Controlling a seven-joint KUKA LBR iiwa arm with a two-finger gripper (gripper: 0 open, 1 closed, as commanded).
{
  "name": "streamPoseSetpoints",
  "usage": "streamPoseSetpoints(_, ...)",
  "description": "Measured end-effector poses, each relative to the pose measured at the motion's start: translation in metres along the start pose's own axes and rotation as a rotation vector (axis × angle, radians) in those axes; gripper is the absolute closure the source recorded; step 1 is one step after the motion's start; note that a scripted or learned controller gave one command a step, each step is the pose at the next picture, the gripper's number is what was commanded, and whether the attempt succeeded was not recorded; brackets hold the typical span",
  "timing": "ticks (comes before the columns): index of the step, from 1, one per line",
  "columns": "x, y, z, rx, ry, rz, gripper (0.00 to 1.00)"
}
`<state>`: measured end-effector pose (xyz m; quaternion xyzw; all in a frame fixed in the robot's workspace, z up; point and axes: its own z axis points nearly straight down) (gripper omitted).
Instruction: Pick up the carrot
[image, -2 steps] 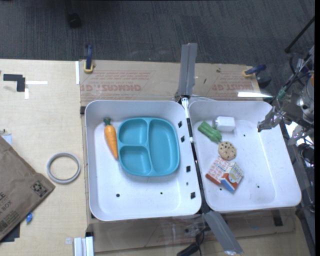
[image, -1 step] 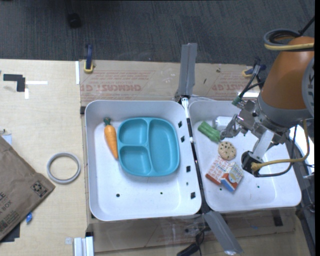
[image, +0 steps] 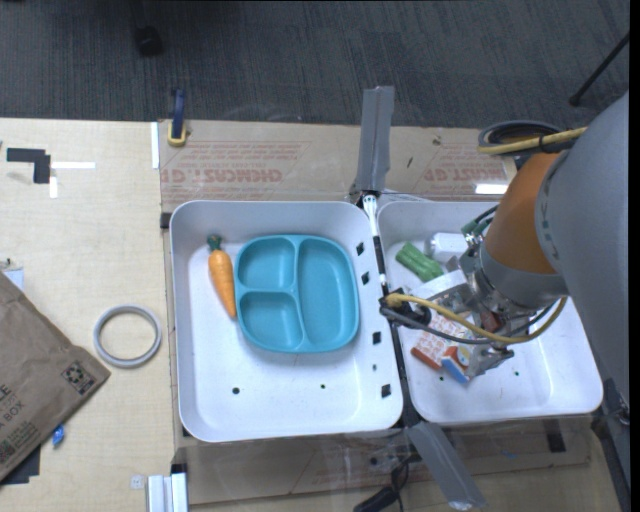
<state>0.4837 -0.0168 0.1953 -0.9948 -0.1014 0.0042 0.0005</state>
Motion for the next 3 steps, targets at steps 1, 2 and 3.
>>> streamPoseSetpoints(1,0.005,-0.054,-0.084,-0.004,0.003,0.003,0.0)
streamPoseSetpoints(2,0.011,0.056,-0.059,-0.002,-0.001,-0.156,0.0)
streamPoseSetpoints(3,0.088,0.043,-0.055,-0.003,-0.001,-0.461,0.0)
